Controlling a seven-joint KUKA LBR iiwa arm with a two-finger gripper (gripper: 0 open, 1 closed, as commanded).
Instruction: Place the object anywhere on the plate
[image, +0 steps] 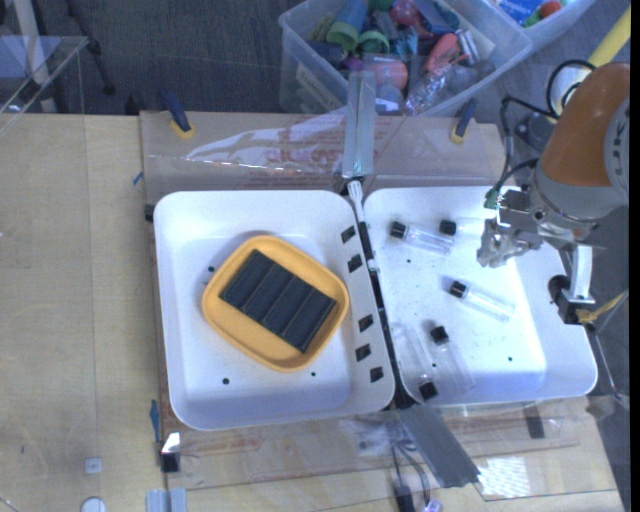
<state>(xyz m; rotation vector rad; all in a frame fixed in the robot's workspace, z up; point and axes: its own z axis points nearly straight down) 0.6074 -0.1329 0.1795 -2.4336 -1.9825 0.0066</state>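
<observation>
Figure: the approach step of a pick-and-place cycle. Nearest the lower edge of the frame, a grey flat piece (440, 455) is lying on the wooden tabletop (70, 330) just below the two white bins. In the left bin (185, 390), an orange-yellow plate (226, 320) with a dark ribbed panel (278, 297) at its centre is resting near the middle of the frame — the goal, with none of the task's objects on it. In the right bin (560, 365), several small clear vials with black caps are lying scattered and apart from one another: one low near the divider (437, 335), one at mid-height (478, 297), and one toward the upper rim (420, 236). The gripper (500, 245) is hovering over the upper right part of that bin, near but not touching the mid-height vial; whether its fingers are spread or closed cannot be told from this view, and nothing is visible between them. Judged stage: no object is being carried — the pick is not yet made. The next move calls for a descent centred on one vial, a secure closure across its slim, roll-prone body, then a lift clearing the divider toward the plate. At the top of the frame, a clear tub of colourful items (400, 45) is standing behind the bins.
</observation>
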